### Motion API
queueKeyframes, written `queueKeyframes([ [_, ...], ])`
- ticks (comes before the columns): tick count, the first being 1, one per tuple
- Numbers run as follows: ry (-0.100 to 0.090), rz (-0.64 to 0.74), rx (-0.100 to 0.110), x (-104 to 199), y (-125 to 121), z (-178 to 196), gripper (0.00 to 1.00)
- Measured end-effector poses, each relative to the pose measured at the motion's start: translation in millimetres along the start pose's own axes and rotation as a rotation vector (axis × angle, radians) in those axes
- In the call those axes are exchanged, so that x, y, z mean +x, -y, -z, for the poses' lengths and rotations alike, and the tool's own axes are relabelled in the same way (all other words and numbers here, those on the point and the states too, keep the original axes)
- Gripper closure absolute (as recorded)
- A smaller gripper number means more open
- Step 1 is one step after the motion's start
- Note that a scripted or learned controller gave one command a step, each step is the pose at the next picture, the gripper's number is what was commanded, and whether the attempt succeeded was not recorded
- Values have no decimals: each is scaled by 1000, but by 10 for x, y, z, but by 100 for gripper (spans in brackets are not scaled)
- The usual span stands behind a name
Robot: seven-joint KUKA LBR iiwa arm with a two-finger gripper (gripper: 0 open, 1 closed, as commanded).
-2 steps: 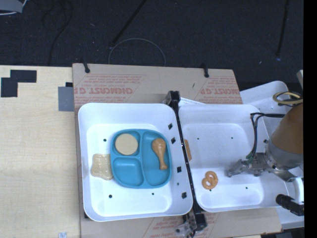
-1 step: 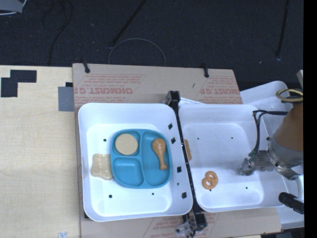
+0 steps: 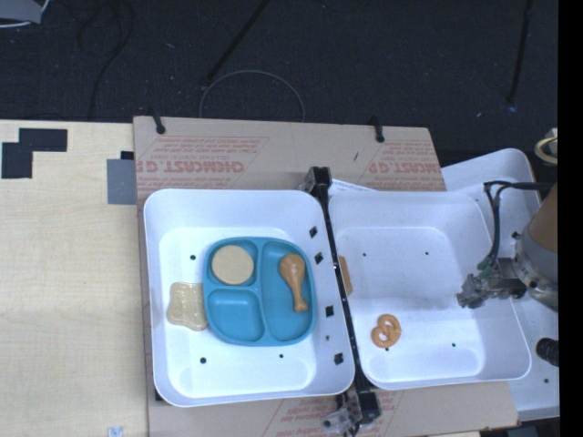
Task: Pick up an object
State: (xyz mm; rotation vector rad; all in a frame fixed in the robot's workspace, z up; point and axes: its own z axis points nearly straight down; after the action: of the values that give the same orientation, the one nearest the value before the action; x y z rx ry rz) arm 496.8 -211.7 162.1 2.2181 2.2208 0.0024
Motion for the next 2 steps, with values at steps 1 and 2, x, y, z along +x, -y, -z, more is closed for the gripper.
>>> queueKeyframes([
  [1,0,0,1,-4,-37,426,100],
  [2,0,1,1,-11,-46,829,100],
])
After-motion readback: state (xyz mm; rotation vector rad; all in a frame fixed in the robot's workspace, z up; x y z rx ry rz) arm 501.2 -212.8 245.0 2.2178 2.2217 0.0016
